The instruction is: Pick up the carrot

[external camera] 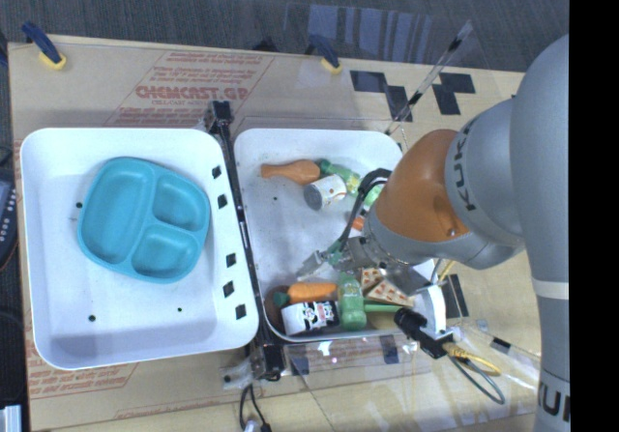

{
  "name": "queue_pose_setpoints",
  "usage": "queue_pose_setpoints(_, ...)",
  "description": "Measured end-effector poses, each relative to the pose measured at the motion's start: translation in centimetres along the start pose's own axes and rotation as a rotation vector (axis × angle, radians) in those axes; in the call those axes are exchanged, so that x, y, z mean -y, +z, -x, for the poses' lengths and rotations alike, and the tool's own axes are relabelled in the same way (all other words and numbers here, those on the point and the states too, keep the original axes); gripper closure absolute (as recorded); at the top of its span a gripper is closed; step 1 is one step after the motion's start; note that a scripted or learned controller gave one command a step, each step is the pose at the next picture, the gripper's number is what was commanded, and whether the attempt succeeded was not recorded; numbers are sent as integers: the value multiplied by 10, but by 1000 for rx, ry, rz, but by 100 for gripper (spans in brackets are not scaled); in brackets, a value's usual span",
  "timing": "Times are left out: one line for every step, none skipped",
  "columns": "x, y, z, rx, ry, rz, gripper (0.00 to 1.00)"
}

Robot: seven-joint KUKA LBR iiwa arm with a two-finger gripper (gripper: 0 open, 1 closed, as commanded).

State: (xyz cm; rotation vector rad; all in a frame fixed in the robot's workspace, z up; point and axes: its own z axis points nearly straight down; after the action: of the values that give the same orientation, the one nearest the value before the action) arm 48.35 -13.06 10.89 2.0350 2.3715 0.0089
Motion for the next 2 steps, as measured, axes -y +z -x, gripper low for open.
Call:
queue_pose_setpoints(-1,12,-19,-4,-251,-2,0)
queue_pose_setpoints(-1,2,-22,-13,-264,-8,100)
